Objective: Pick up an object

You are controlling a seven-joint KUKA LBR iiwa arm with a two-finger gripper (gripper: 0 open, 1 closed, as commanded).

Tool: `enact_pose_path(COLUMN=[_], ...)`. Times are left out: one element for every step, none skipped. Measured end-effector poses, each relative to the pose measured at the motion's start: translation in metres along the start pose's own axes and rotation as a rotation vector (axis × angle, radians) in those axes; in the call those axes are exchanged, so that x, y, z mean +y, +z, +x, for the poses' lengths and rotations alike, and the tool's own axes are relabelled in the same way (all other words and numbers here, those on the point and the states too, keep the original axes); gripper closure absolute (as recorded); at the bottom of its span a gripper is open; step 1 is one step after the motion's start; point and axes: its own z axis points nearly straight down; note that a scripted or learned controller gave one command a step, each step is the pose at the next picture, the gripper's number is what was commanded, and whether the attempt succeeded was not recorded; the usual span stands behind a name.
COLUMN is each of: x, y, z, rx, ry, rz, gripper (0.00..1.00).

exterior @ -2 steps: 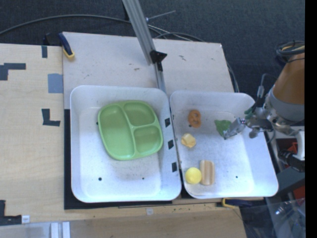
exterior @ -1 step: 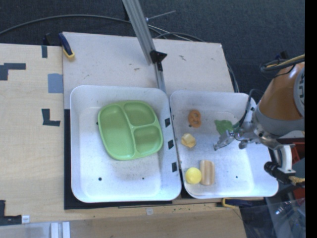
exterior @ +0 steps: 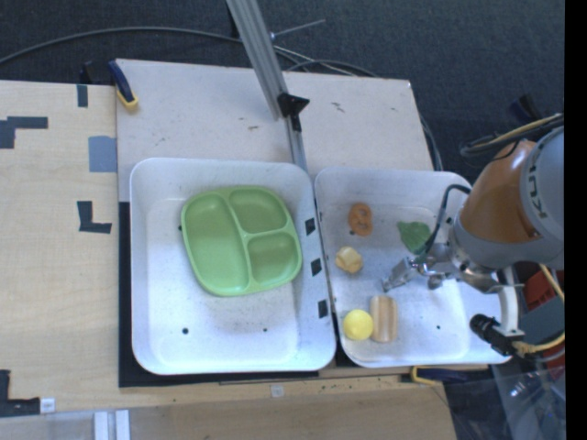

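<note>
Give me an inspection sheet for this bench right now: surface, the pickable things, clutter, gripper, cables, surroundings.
Surface: two white bins side by side, left bin, right bin, on a pale bench.
Job's things: in the right bin, orange piece, green piece, yellow chunk, yellow ball touching a tan block.
Clutter: green divided tray in the left bin.
Gripper: gripper low over the right bin, beside the green piece; nothing seen between its fingers.
Cables: black cable on the floor behind the bench.
Surroundings: dark floor, slanted metal pole, yellow-tipped clamp.
</note>
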Motion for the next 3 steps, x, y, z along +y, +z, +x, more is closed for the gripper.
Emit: enact_pose_path(x=[0.001,-0.001,0.006], y=[-0.013,-0.073,-0.132], z=[0.0,0.006,0.013], rx=[0.0,-0.003,-0.003], ry=[-0.002,-0.001,-0.001], rz=[-0.004,-0.012,-0.013], gripper=[1.0,1.0,1.0])
